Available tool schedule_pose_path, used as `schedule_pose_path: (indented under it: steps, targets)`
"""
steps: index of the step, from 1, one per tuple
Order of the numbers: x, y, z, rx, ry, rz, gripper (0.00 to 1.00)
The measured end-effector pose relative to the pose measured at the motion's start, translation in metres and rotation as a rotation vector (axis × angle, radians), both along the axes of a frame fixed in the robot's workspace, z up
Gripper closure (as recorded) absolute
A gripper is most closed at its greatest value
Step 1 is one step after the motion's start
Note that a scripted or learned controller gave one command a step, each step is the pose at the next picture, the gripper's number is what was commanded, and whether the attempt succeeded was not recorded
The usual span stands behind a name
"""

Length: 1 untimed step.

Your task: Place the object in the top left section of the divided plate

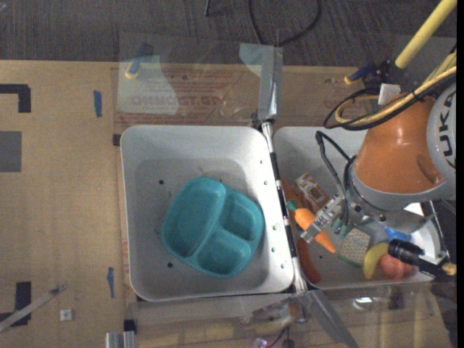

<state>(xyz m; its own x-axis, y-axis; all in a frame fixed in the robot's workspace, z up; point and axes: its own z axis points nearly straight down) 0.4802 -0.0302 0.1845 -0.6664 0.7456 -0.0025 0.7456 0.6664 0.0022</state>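
1. Toy carrot (303, 216): orange body with a small green stub at one end. Lies in the right bin (290, 147), close against the wall shared with the other bin.
2. Long axis on a diagonal, from upper left to lower right in the camera view. Green stub at the upper-left end, pointing toward the shared wall; thin orange tip at the lower-right end.
3. Middle of the carrot partly covered by the gripper (321, 223), which sits directly over it. Cannot tell how far open the gripper is, nor whether the carrot is actually gripped.
4. Above the gripper, the grey arm with its orange band (399, 158), reaching in from the right with black and yellow cables looped around it.
5. Around the carrot in the same bin: a small printed box (312, 188) just above it, a reddish item (308, 263) below it, a speckled pad (353, 246) beside its tip, then a yellow banana-shaped piece (373, 259) and a red-orange round fruit (394, 267) farther right.
6. In the left bin (145, 158): teal divided plate (212, 227), turned at an angle, with one large section on its left and two smaller ones on its right. Well apart from the carrot, across the shared wall.
7. Beyond the bins: brown cardboard bench top (58, 194) with blue tape marks.
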Motion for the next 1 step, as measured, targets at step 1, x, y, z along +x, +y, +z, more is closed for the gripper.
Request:
schedule_pose_path:
  steps: [1]
  targets:
    - [0.0000,0.0329,-0.0001,0.000,-0.001,-0.088,1.00]
